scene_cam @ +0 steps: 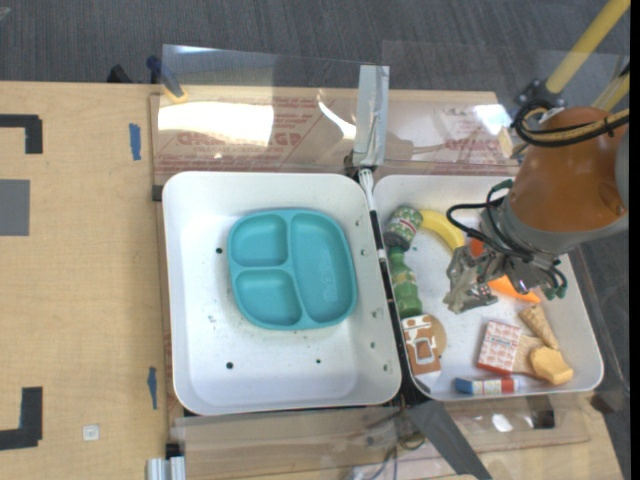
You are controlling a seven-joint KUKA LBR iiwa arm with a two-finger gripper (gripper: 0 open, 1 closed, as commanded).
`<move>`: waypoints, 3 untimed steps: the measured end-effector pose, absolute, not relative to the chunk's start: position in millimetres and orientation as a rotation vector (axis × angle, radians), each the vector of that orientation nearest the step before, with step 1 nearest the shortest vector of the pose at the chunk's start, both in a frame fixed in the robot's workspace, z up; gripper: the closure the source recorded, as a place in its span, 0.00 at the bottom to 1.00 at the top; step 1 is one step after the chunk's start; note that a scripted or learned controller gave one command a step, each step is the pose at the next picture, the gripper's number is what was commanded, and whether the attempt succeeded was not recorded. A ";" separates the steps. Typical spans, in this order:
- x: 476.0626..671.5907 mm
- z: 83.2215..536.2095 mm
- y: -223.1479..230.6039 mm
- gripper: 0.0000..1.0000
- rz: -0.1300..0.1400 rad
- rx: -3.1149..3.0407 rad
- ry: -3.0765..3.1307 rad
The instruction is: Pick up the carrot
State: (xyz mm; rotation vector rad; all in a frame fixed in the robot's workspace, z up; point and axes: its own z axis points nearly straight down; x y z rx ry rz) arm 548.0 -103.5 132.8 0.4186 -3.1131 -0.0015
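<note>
The carrot (512, 289) is a small orange piece lying in the right bin (585, 320), toward its right side. Much of it is hidden under the arm's wrist. My gripper (463, 286) hangs low over the middle of that bin, just left of the carrot's visible end and close against it. Whether it touches the carrot cannot be made out. The grey arm with its orange band (563, 183) comes in from the upper right and covers the bin's back right part.
Around the gripper lie a banana (441, 229), a green can (404, 224), a green bottle (406, 284), a gingerbread house (424, 341), a red-and-white packet (500, 348), a cone (538, 319) and a tube (484, 385). The left bin (195, 298) holds a teal divided plate (293, 268).
</note>
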 end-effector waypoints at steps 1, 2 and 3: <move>572.0 235.5 -90.6 1.00 0.006 0.751 -3.065; 504.9 135.5 -119.4 1.00 -0.005 0.786 -3.039; 537.9 250.4 -71.9 1.00 0.005 0.907 -3.020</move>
